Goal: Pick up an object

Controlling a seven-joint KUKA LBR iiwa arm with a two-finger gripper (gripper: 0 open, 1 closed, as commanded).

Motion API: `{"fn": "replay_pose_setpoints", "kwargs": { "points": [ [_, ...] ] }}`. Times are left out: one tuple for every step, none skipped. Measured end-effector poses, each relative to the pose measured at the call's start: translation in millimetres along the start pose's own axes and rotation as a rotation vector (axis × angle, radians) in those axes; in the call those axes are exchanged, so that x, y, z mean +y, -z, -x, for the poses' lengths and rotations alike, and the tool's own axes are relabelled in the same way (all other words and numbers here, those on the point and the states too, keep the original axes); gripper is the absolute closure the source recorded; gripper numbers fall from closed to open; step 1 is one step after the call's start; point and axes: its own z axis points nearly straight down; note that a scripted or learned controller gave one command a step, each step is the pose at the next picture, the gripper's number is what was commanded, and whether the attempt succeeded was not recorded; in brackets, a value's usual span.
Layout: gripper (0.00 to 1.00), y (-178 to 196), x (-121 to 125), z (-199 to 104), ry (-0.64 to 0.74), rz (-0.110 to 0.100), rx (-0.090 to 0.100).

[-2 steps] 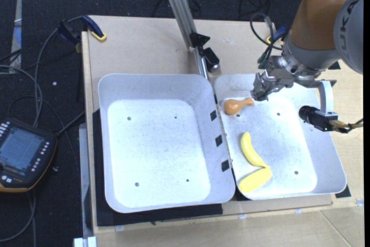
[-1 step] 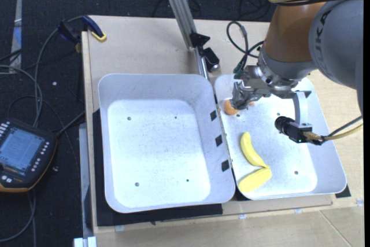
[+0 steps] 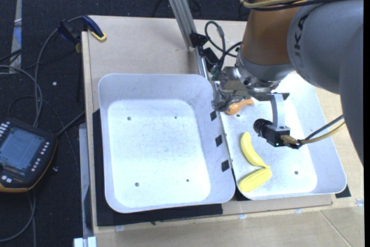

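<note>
Pale wooden bench (image 3: 144, 49) on dark carpet, two white bins side by side, cables trailing all round and a control pendant (image 3: 23, 153) lying off to the left. The left bin (image 3: 156, 142) shows bare white floor. In the right bin (image 3: 300, 176), a yellow banana (image 3: 252, 162) lies near the front wall. The gripper (image 3: 228, 102) sits low at that bin's back-left corner, over something orange (image 3: 240, 105), perhaps a small toy, mostly hidden. The wrist blocks the jaws; can't tell their state.

Two white bins (image 3: 156, 147) – one banana (image 3: 252, 162); one orange object (image 3: 240, 104).
</note>
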Motion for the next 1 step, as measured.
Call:
{"fn": "replay_pose_setpoints", "kwargs": {
  "points": [
    [1.0, -13.6, -22.0, -47.2, -0.001, -0.002, 0.0]
  ]
}}
